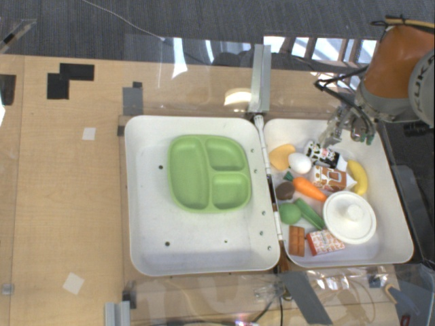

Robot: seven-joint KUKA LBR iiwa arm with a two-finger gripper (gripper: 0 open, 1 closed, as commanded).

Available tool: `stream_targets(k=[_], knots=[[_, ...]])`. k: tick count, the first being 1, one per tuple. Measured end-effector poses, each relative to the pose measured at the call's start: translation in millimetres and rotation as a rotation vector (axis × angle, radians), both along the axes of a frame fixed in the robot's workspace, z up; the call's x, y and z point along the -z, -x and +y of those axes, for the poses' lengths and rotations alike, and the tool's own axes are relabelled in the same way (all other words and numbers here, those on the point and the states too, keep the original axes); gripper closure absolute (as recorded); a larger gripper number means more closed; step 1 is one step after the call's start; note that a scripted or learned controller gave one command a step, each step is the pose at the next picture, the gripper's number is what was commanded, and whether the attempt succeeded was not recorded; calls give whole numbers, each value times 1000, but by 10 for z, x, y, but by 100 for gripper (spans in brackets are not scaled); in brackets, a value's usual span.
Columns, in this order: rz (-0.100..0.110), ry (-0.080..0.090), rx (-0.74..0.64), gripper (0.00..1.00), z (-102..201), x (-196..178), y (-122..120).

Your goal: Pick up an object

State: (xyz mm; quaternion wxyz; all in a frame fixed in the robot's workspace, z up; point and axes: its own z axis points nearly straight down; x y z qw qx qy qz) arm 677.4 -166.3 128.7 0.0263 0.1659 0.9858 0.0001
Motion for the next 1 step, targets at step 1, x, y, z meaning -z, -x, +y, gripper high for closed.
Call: stream_targets(k=[1], knots=[[30, -7, -1, 0, 11, 29, 53]])
